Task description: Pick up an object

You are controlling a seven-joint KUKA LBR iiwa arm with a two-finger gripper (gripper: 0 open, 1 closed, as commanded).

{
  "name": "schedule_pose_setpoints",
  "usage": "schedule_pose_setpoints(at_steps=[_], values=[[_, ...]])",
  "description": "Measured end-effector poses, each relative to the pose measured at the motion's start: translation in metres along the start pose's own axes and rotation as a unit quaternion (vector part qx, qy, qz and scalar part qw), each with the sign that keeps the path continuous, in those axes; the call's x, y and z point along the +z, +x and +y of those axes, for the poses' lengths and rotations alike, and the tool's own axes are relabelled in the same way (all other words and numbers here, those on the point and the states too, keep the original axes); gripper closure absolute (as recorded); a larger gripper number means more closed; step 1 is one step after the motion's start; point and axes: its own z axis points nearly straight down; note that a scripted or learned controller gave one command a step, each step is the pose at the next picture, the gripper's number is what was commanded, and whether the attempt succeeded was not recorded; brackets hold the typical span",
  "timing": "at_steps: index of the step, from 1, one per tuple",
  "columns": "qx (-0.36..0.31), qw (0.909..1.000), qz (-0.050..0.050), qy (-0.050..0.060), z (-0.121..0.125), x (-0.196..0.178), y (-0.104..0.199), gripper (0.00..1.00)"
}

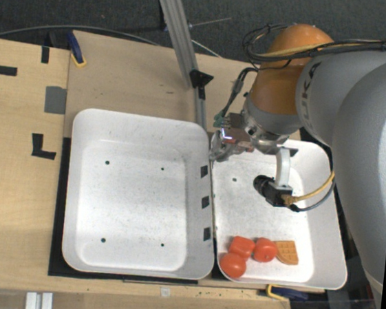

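Three red tomato-like pieces (pixel 245 253) cluster at the near edge of the right bin (pixel 310 219), and an orange waffle-textured piece (pixel 286 252) lies just right of them. My gripper (pixel 223 147) hangs at the far left corner of the right bin, close to the wall between the two bins and well behind the objects. The wrist with its orange band (pixel 285 71) sits above it. Nothing shows between the gripper and the bin floor.
The left bin (pixel 133 192) lies beside the right one, sharing a raised divider with black clips (pixel 205 202). A slanted metal rail (pixel 181 42) runs down from the top to the bins' far edge. A black cable fitting (pixel 273 191) hangs over the right bin.
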Motion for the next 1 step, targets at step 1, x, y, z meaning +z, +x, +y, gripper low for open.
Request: schedule_pose_setpoints(at_steps=[1], values=[[0.000, 1.0000, 0.000, -0.001, 0.0060, -0.0137, 0.0558, 1.00]])
